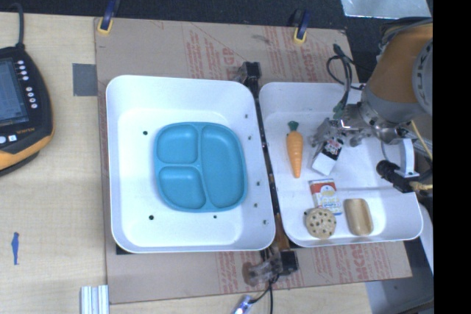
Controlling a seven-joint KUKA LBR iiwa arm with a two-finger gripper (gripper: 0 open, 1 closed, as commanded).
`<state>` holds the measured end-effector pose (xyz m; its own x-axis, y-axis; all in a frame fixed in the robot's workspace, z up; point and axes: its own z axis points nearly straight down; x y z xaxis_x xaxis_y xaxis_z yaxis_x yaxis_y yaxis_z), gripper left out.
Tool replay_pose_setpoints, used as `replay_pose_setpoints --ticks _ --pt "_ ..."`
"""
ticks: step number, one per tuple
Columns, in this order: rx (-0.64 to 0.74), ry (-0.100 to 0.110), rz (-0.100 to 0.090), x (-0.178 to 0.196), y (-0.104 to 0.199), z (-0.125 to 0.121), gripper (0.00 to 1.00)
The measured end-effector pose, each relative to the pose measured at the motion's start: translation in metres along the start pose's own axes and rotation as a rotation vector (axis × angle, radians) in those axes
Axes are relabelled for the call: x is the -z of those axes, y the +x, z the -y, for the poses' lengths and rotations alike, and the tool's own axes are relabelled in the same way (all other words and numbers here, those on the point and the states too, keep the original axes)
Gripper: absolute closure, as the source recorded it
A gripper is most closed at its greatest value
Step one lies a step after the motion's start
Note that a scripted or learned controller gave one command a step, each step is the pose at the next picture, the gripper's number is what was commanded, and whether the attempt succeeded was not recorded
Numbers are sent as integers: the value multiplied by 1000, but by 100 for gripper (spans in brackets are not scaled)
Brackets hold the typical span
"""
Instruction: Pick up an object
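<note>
meanwhile the jaws (329, 145) hang low in the right bin (412, 232) beside the carrot (294, 151); their state is unclear.

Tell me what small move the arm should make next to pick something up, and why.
Probably lower the gripper straight down a little: it sits over the right bin, right at a small white carton, with the toy carrot beside it to the left. No object is visibly between its fingers yet.

Claw (329, 142) fingers' spread unclear.
</note>
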<state>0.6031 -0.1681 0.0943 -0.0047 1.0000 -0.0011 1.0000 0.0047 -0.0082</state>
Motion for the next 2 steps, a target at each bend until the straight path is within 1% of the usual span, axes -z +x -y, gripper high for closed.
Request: replay_pose_setpoints --ticks 1,2 --pt "2 -3 3 12 -1 -1 100" --pt "0 -6 -2 98 79 -21 100"
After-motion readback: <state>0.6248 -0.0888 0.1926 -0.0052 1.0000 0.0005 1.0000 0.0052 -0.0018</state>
